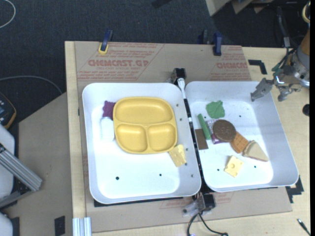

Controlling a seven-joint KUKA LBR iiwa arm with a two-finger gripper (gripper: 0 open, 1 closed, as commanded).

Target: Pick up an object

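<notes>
My gripper (pixel 272 91) hangs over the right bin's (pixel 275 127) far right corner, fingers (pixel 259 92) spread open with nothing between them. Below and left of it in that bin lie a green leafy piece (pixel 215 108), a green stick (pixel 203 126), a brown strip (pixel 201 139), a round brown cookie (pixel 224 130), a waffle-cone piece (pixel 239 142), a tan wedge (pixel 256 151) and a yellow cheese cube (pixel 234 166).
The left bin (pixel 138 181) holds a yellow divided plate (pixel 145 123), a purple item (pixel 108 108), a white item (pixel 106 129) and a yellow cheese piece (pixel 178 156). Clamps (pixel 104 43) hold the cardboard at the back edge.
</notes>
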